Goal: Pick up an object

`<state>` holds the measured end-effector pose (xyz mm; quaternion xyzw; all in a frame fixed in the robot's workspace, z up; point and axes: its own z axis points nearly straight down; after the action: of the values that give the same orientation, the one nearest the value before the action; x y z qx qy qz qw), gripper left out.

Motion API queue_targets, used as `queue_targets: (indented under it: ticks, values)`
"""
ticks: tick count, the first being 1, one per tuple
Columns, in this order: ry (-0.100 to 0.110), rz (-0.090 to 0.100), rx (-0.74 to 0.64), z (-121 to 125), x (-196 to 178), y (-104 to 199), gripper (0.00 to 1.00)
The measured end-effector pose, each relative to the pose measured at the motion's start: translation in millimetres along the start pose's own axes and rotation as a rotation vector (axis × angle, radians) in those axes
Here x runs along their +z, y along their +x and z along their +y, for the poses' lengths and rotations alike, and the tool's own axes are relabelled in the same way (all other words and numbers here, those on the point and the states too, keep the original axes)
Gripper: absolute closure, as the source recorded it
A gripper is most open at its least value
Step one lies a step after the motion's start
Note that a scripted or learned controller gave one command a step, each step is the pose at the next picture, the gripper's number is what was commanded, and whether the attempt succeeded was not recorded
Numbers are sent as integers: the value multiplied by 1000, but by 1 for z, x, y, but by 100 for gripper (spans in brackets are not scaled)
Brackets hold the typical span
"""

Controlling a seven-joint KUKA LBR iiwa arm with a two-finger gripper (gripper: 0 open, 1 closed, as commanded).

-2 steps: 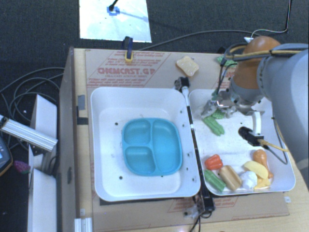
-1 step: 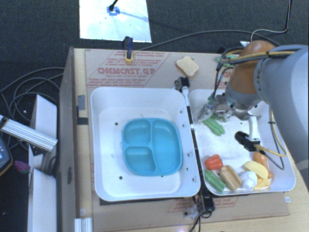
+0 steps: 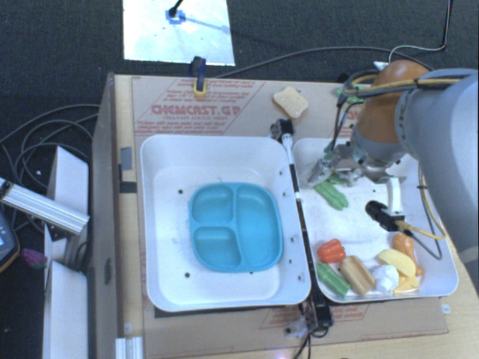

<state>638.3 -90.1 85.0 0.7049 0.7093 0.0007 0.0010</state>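
Tabletop [image 3: 120, 223] is carrying two white bins side by side. Left bin [image 3: 161, 200] is holding a blue divided plate [image 3: 235, 227] at its middle. Right bin [image 3: 434, 279] is holding a heap of toy food along its near edge: a red pepper [image 3: 330, 250], a bread roll [image 3: 357, 274], a yellow banana [image 3: 398, 260] and a green pod [image 3: 329, 278]. Grey arm [image 3: 441, 133] is reaching in from the right, and its end effector [image 3: 334, 172] is hovering low over a green vegetable [image 3: 331, 194] in the right bin's far part; whether it is released or clenched cannot be told. A tan sponge [image 3: 290, 102] is lying beyond the bins.
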Motion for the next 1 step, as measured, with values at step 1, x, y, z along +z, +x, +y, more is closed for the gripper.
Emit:
queue_targets:
  ticks: [1]
  values:
    - [0,0,0,5,0,-5,0]
